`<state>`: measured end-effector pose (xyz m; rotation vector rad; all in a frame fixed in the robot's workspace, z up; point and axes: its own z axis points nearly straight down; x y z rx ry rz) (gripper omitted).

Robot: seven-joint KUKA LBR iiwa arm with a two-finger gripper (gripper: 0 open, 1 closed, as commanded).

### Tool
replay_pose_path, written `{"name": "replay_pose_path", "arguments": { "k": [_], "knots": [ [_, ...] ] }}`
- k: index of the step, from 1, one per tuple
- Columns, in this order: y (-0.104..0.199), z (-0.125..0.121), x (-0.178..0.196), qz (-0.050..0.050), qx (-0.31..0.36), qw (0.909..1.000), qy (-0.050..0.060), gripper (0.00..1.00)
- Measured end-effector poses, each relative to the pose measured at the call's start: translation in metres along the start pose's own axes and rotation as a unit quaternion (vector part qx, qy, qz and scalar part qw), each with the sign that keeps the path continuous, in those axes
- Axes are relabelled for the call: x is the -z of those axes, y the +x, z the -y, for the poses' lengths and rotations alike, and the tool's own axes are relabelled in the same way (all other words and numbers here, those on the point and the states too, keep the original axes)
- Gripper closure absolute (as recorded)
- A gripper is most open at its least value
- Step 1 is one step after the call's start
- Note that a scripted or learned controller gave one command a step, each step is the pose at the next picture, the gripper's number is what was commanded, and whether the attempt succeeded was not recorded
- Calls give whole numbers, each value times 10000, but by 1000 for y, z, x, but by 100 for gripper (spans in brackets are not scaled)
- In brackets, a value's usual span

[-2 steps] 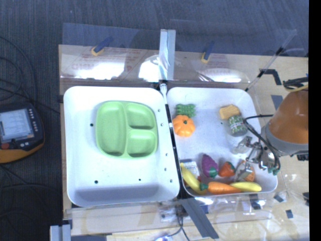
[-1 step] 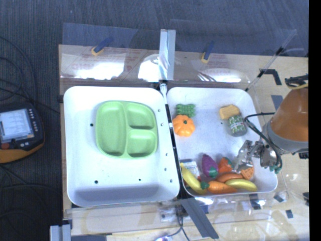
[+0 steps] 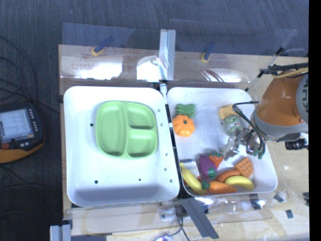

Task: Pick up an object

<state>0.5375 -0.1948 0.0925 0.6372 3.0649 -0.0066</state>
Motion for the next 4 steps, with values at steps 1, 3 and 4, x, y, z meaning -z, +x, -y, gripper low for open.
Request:
{"name": "replay_pose_path", "arguments": {
  "k": [1, 3, 4],
  "knots": [
    [21, 40, 1, 60, 661, 9978, -24, 100],
    [-65, 3, -2, -8, 2663, 9639, -18, 100],
    [-65, 2, -3, 10, 2661, 9640, -18, 0]
  ]
}}
